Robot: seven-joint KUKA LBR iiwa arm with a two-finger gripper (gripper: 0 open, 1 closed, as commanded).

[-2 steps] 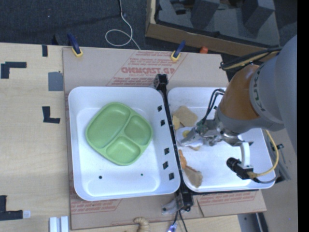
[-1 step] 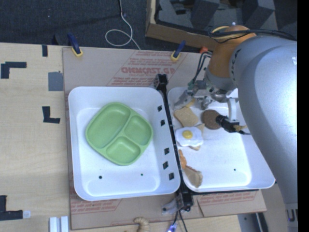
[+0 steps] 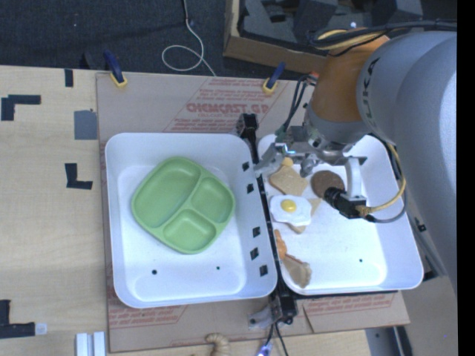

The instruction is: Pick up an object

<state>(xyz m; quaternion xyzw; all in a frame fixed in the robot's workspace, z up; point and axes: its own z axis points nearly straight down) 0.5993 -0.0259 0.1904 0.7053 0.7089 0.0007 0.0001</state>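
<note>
You see the grey arm with its orange band come in from the right and hang low over the right bin (image 3: 386, 269), its gripper (image 3: 308, 158) down near that bin's upper left corner. The claw's state cannot be told from this angle: the wrist body covers the fingers, and nothing shows pinched between them.

Just below the gripper lies a cluster of toy food. A tan, toast-like slice (image 3: 285, 180) sits tilted, with its pointed corner aimed toward the divider between the bins. Beside it, to the right, lies a round brown disc (image 3: 326, 180), flat like a cookie or patty. Below those rests a fried egg (image 3: 289, 208), glossy white with a round yellow yolk, its long axis running roughly left to right. Further down, along the bin's left wall, you find a thin orange-brown strip (image 3: 280, 242), pointing up and down the bin, and a tan bread-like chunk (image 3: 298, 271) near the lower left corner.

The left bin (image 3: 122, 273) holds a pale green divided plate (image 3: 183, 205), smooth plastic with rounded corners and three compartments, turned at a diagonal. Both bins are shallow, white and smooth, on brown cardboard over a wooden bench
</note>
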